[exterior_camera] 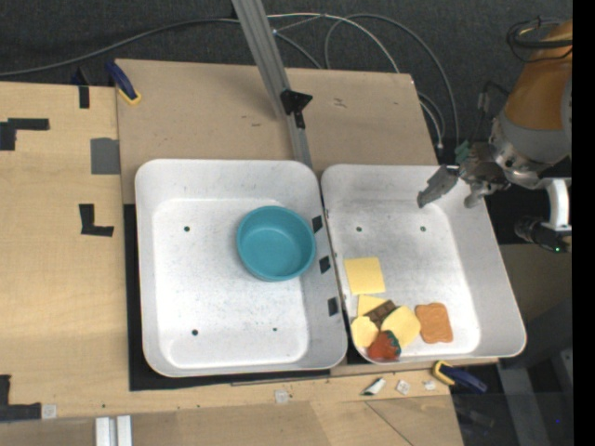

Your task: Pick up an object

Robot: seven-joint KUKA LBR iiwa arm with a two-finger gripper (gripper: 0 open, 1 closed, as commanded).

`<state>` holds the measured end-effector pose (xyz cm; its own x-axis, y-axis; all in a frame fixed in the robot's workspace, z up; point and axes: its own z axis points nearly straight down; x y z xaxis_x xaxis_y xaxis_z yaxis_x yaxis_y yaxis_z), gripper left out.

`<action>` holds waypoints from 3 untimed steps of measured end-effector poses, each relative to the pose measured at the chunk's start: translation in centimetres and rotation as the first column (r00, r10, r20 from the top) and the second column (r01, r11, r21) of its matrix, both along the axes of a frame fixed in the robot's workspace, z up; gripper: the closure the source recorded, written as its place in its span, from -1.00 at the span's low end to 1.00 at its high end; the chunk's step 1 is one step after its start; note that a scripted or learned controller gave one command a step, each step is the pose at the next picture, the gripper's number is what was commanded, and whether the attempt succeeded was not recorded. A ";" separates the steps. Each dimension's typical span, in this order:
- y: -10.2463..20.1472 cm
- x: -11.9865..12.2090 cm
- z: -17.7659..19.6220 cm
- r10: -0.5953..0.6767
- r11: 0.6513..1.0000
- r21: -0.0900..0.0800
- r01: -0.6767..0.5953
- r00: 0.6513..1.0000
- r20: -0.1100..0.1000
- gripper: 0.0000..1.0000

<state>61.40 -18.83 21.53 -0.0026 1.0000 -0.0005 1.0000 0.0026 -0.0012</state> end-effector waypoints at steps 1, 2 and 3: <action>0.0 0.0 0.0 0.000 1.000 0.000 0.000 1.000 0.000 -1.00; 0.9 -0.2 -6.1 0.000 1.000 0.001 0.000 1.000 -0.006 -1.00; 1.8 0.2 -12.0 -0.001 1.000 0.001 0.001 1.000 -0.006 -1.00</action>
